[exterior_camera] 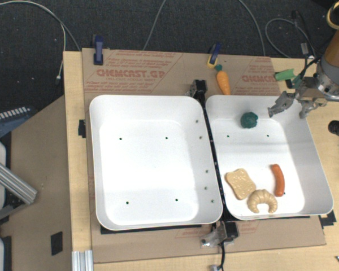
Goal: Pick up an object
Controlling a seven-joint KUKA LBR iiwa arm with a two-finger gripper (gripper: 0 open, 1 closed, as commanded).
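In the right bin [305,151] lie a dark green ball [249,119] near the back, a tan toast slice [240,183], a croissant [263,201] and a red sausage [278,179] toward the front. An orange carrot [223,82] rests on the cardboard behind the bins. My gripper [290,106] hangs over the right bin's back right corner, open, with its two fingers spread and nothing between them. It is to the right of the green ball and apart from it.
The left bin [150,157] stands beside the right one. A blue clamp [98,49] and a second clamp [214,54] hold the cardboard sheet's back edge. Cables run over the dark floor behind. The arm enters from the upper right.
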